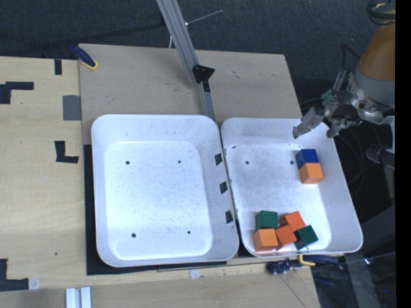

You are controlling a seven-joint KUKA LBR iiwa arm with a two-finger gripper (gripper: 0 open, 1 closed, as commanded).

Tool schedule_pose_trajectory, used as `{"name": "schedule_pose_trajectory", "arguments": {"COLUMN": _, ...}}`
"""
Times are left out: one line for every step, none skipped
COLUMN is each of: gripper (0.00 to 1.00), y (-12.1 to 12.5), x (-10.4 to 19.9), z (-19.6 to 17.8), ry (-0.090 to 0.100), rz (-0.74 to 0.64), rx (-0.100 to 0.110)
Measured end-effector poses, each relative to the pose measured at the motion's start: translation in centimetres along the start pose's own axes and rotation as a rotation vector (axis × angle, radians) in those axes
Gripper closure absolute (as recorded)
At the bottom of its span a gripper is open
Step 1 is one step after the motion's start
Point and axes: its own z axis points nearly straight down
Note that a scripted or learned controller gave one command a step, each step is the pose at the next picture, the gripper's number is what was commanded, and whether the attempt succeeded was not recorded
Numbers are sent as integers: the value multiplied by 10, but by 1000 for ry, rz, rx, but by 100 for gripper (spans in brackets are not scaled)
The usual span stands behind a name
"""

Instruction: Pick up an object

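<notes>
The right bin (257, 172) holds several small blocks. A blue block (307, 156) and an orange block (311, 172) touch each other near its right wall. At the front sit two green blocks (266, 220) (306, 235) and three orange blocks (265, 239) (294, 221) (286, 235) in a tight cluster. My gripper (314, 124) hangs over the bin's back right corner, above and just behind the blue block. Its fingers are spread apart with nothing between them.
The left bin (157, 185) lies beside the right one. A slanted metal pole (183, 37) with a black clamp (203, 74) rises behind the bins. A blue and yellow clip (85, 56) lies on the bench at back left. Another clip (289, 265) sits by the front rim.
</notes>
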Motion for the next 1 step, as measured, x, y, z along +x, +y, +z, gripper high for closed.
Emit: {"name": "schedule_pose_trajectory", "arguments": {"gripper": 0, "y": 0, "x": 0, "z": 0, "ry": 0, "rz": -1, "rx": 0}}
